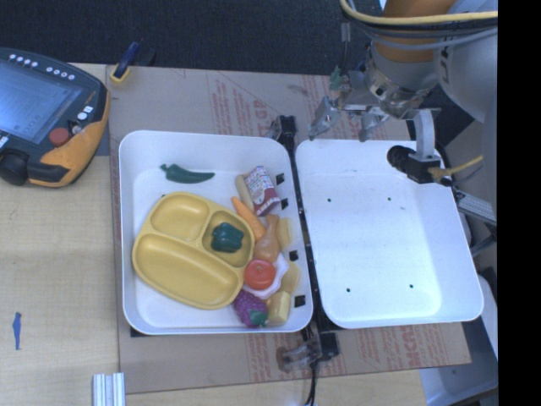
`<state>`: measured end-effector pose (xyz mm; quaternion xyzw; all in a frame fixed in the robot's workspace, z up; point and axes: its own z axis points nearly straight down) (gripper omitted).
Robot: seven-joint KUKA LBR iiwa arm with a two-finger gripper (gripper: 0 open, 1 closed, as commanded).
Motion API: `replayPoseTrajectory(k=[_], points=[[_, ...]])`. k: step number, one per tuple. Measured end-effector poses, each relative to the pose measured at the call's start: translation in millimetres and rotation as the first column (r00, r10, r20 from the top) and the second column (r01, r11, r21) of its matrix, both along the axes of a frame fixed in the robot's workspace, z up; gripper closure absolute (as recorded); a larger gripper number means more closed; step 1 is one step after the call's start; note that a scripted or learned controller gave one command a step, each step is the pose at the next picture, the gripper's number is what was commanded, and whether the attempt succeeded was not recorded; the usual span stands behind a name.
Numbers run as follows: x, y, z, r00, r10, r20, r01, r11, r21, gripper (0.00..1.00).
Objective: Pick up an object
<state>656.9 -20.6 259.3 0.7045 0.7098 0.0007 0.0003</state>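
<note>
My gripper [345, 125] hangs above the far edge of the right bin [385, 303], near its back left corner. Its two fingers [321, 122] stand apart with nothing between them, so it is open. The objects lie in the left bin [135, 155]: a yellow divided tray [182, 265] holding a dark green pepper [226, 238], a green chili [188, 173], a red and white packet [260, 189], a carrot [248, 216], a red tomato [259, 273], purple grapes [249, 308] and yellow pieces [280, 307].
A teach pendant [46, 112] lies on the bench at the far left. A black fitting with a cable [412, 163] sits over the right bin's back right corner. The grey arm with its orange band [423, 7] fills the upper right.
</note>
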Motion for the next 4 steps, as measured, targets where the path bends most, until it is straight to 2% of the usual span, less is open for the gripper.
replayPoseTrajectory(k=[1, 2, 3, 4], points=[[-68, 38, -59, 1.0, 0.001, -0.016, -0.001, 1.0, -0.001, 0.0], [-75, 43, -68, 1.0, -0.003, -0.008, 0.003, 1.0, -0.002, 0.0], [-36, 0, -67, 1.0, -0.007, -0.001, 0.007, 1.0, -0.002, 0.0], [1, -7, -53, 1.0, -0.002, 0.001, 0.002, 1.0, -0.002, 0.0]])
